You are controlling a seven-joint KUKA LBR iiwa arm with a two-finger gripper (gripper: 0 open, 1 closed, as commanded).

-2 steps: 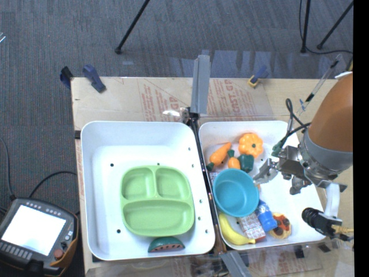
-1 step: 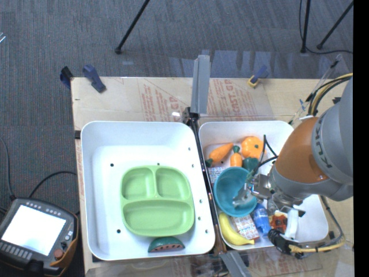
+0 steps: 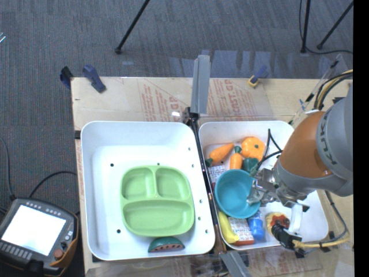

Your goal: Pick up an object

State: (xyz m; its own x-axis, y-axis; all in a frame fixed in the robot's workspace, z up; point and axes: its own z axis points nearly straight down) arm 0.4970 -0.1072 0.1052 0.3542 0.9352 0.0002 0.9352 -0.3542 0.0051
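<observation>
1. The grey KUKA arm with the orange band (image 3: 314,154) is reaching in from three o'clock and leaning over the right-hand shallow white bin (image 3: 277,124), covering much of that bin's three-o'clock half.

2. The left-hand shallow white bin (image 3: 98,154) is lying at nine o'clock of the arm, well apart from it, and is carrying a light green divided plastic plate (image 3: 157,201) with a small dark green and red watermelon-slice toy (image 3: 166,244) just beyond the plate's six-o'clock edge.

3. The teal round plastic bowl (image 3: 233,192) is sitting in the right-hand bin against its nine-o'clock wall, mouth tipped up; I am judging it to be the object being picked.

4. The two-finger gripper (image 3: 258,192) is pressing in at the bowl's three-o'clock rim, so the bowl is lying directly toward nine o'clock from it. Being round, the bowl is offering no long axis; the rim is the natural place to pinch.

5. The metal parts are overlapping that rim, but whether the grip is clenched, released or grasping the bowl I cannot tell.

6. Smaller pieces are crowding around: an orange pumpkin-shaped toy (image 3: 253,146) and an orange carrot-shaped toy (image 3: 221,152) at twelve o'clock of the bowl, and a yellow banana-shaped toy (image 3: 228,229) at six o'clock.
</observation>
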